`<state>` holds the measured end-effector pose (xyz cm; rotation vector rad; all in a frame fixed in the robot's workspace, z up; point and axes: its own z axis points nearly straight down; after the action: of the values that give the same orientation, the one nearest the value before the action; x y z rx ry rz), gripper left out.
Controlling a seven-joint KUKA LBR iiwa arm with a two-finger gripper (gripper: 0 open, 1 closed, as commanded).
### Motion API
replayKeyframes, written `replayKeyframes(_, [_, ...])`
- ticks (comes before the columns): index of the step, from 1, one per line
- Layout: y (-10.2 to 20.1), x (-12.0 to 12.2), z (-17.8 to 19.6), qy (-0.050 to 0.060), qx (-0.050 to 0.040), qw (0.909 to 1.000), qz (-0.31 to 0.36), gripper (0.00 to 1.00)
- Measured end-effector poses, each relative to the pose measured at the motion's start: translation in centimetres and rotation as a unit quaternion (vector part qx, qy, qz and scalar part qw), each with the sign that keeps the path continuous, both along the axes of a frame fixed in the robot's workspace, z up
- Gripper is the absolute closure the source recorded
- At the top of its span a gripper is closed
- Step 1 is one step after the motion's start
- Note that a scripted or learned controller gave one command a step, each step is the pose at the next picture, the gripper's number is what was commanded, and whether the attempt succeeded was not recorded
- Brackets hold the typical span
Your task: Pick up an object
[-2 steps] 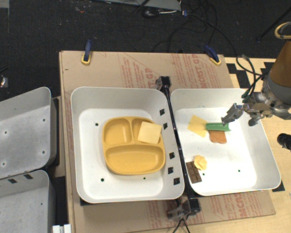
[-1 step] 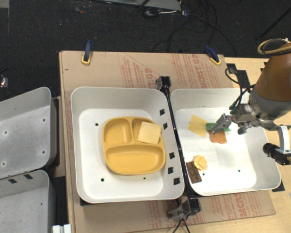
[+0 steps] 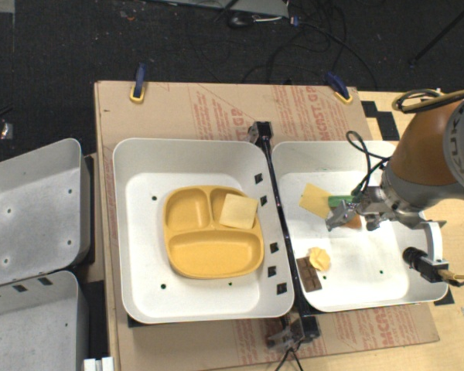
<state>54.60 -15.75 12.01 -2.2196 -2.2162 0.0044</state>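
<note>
Arm is reaching in from the right, hand (image 3: pixel 346 216) sitting low over the right bin (image 3: pixel 387 288), near its middle. Can't tell whether anything is gripped or how the hand is set. A green object (image 3: pixel 339 201) is showing right at the hand, with a yellow flat slice (image 3: pixel 314 199) lying just left of it. A small yellow lump (image 3: pixel 319 258) and a brown block (image 3: pixel 308 273) are lying by the divider. Left bin (image 3: pixel 135 284) is holding a yellow sectioned plate (image 3: pixel 209 250) with a pale square (image 3: pixel 237 211) on it.

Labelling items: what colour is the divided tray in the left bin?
Yellow-orange divided tray, camera view.
</note>
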Motion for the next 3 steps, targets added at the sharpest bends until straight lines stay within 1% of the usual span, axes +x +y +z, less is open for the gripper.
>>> replayKeyframes(1, [-0.1,0.2,1.3,-0.003,-0.0009,1.0000,0.000,1.00])
replayKeyframes(3, [0.4,0.2,14.0,-0.006,-0.0019,1.0000,0.002,1.00])
